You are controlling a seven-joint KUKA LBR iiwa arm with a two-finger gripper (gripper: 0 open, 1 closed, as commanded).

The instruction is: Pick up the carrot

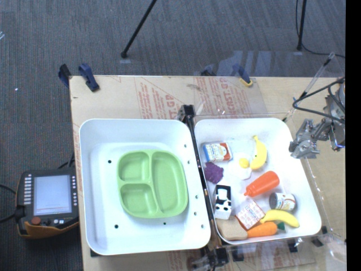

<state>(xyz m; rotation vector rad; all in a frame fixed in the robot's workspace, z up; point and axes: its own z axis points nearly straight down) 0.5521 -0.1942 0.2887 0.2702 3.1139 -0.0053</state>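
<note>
Both white bins (141, 130) look like smooth, slightly glossy plastic. The green divided plate (153, 184) in the left bin is plastic with a soft, half-matt shine. The bench top (169, 95) in the upper middle of the frame looks like brown cardboard, matt, with red print. The floor (67, 27) at the top is dark, ribbed carpet, rough and matt. In the right bin, the carrot (263, 229) and the bananas (259, 153) seem smooth plastic, the small can (282, 201) has a shiny metal look, and the gripper (306, 139) at the right edge is grey metal.
</note>
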